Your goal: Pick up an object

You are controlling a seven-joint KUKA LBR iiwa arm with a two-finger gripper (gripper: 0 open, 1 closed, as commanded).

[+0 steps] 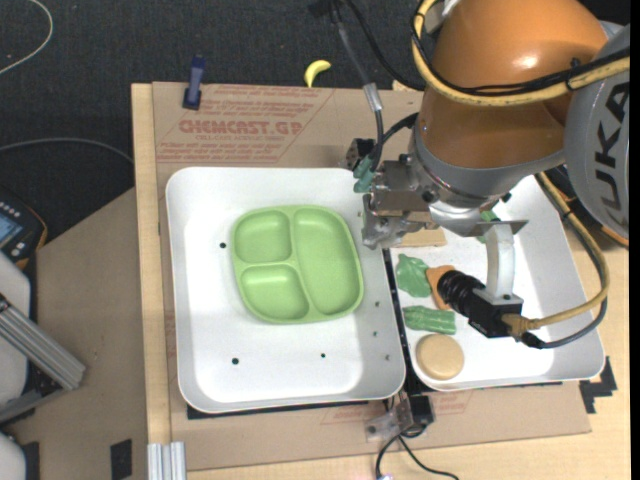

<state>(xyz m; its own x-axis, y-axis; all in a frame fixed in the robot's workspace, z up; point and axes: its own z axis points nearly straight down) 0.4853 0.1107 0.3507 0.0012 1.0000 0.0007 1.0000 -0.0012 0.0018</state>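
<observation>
A grey-and-orange arm (500,78) leans in from the right over two shallow white bins on a cardboard-covered bench (250,118), its gripper (392,218) low above the seam between them. Whether the gripper is wide, narrow or holding anything cannot be told, since the wrist housing covers it. The right bin (570,338) holds the small objects: a green leaf-shaped piece (411,272) just under the gripper, its long axis running roughly up and down the frame; an orange piece (439,281) touching its right side (partly hidden by a black fitting); a second green piece (429,319) lying lengthwise across the bin, left to right; and a round tan disc (440,357) near the front edge. The left bin (200,368) holds a pale green divided plate (297,263) with three compartments, sitting flat near its middle. A yellow banana-shaped item (317,70) lies beyond the bench.
</observation>
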